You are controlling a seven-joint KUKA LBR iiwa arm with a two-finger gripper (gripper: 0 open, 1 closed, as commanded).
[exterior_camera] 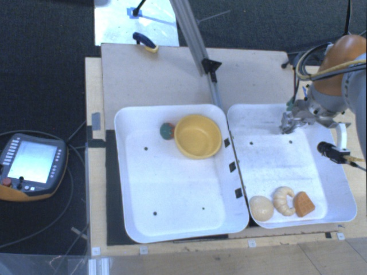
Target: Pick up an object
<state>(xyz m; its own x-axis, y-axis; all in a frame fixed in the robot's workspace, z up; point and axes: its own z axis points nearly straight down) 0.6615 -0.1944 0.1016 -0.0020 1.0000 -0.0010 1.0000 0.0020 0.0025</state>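
Over the far end of the right bin (pixel 344 208) hangs the gripper (pixel 288 123), low above bare white floor. Nothing sits between its fingers, and I cannot tell if they are spread or pressed together, because they look small and dark from up here.

Three little food toys lie in a row at the near end of that same bin, well away from the gripper. A pale round egg-shaped thing (pixel 261 208) is on the left. A curled croissant (pixel 283 200) is in the middle. An orange wedge (pixel 303 204) is on the right. The croissant touches the wedge, and the egg shape sits just beside the croissant.

They all look light and hard, like plastic play food. The egg shape is smooth and round, so it may slip out of a pinch and roll. The croissant has bumps and a bend, so fingers could catch on it better. I think the best hold is across its middle, where it is thin. The wedge has flat sides, which should be easy to squeeze too, but its neighbour is in the way on one side.

Over in the left bin (pixel 129 222) sits a yellow bowl (pixel 198 136) with a small green ball (pixel 167 131) touching its side. The bowl looks stiff and light. Its thin rim is the place to pinch.
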